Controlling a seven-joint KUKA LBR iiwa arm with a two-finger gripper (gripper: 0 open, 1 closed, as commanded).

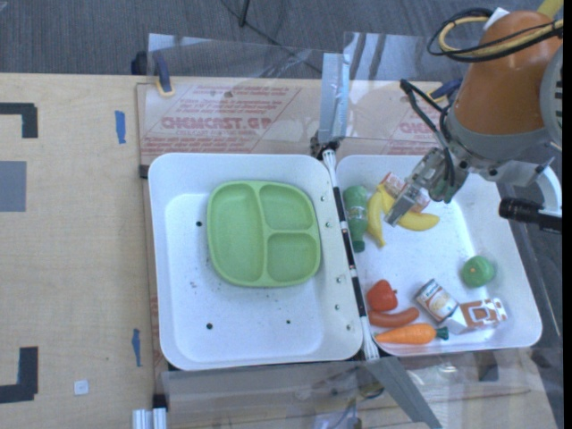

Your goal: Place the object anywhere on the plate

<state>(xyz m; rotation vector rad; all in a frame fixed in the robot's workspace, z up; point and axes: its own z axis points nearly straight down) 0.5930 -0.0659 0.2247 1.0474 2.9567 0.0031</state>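
The gripper hangs low over the upper part of the right bin, right above the bananas. Whether it has hold of anything I cannot tell, since the wrist hides that part. The bananas lie just beside a green bottle at the bin's left wall, with a small packet at their upper side. Lower in the same bin lie a red pepper, a sausage, a carrot, a small can, a carton and a green round fruit — all well apart from the gripper. The green plate, three-sectioned, sits in the left bin.
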